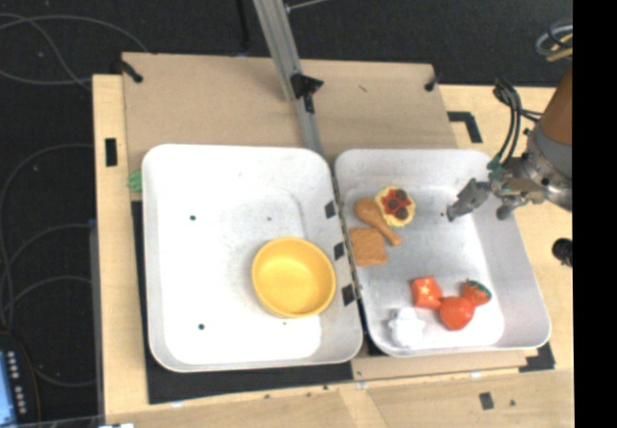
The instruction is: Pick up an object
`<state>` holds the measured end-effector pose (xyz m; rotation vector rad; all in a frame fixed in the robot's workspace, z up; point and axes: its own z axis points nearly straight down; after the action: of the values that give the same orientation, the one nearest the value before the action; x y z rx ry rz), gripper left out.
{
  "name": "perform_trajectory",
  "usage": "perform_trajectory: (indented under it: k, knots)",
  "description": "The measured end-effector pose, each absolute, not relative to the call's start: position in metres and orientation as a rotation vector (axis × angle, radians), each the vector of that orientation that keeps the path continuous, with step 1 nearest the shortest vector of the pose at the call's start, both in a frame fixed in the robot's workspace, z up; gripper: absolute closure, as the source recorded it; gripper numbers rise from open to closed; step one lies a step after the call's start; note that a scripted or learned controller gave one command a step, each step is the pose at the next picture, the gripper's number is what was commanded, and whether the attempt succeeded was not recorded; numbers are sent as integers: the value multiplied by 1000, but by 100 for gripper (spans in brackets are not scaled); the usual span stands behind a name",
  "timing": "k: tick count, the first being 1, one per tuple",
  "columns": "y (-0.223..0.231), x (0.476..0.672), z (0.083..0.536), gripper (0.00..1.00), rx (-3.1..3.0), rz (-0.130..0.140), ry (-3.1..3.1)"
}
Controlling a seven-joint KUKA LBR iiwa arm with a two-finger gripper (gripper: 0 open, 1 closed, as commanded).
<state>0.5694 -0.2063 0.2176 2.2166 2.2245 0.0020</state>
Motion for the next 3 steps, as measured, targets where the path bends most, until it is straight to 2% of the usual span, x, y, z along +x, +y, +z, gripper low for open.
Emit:
perform_trajectory:
  k: [1, 2, 3]
  knots:
    - [-206, 569, 218, 0, 2216, 2, 2225]
    - [-201, 561, 163, 0, 2223, -6, 2222]
    - [-212, 561, 115, 0, 2224, -7, 2220]
